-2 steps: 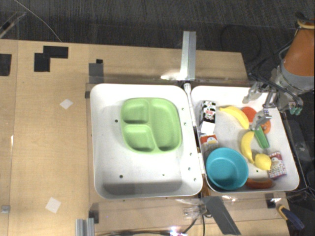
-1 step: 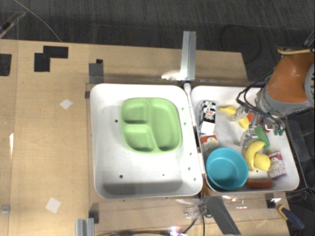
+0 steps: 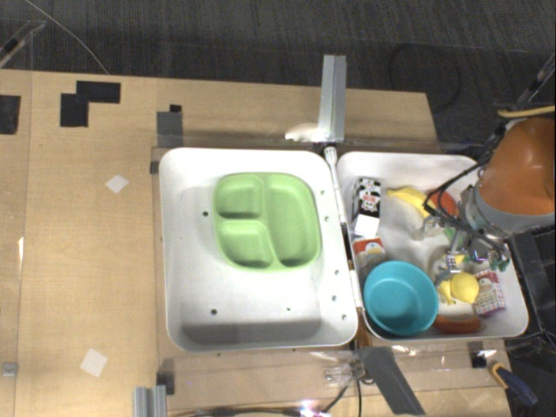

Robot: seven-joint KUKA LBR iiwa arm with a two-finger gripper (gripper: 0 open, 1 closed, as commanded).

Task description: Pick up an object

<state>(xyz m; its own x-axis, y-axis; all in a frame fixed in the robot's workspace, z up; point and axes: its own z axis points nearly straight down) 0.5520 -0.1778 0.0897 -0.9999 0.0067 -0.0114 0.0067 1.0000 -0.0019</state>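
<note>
The right bin (image 3: 408,165) holds a jumble of small objects. A blue bowl (image 3: 400,297) sits at its front left. A yellow ball-like object (image 3: 461,288) lies beside the bowl, a yellow banana-shaped piece (image 3: 407,200) sits farther back, and a black-and-white carton (image 3: 367,197) lies by the left wall. My gripper (image 3: 458,259) hangs low over the right part of this bin, just above the yellow ball, under the orange wrist band (image 3: 521,177).
The left bin (image 3: 187,311) holds a green divided tray (image 3: 265,220). A metal post (image 3: 334,98) stands behind the wall between the bins. A small patterned packet (image 3: 492,298) and a red piece (image 3: 457,324) lie at the right bin's front right corner.
</note>
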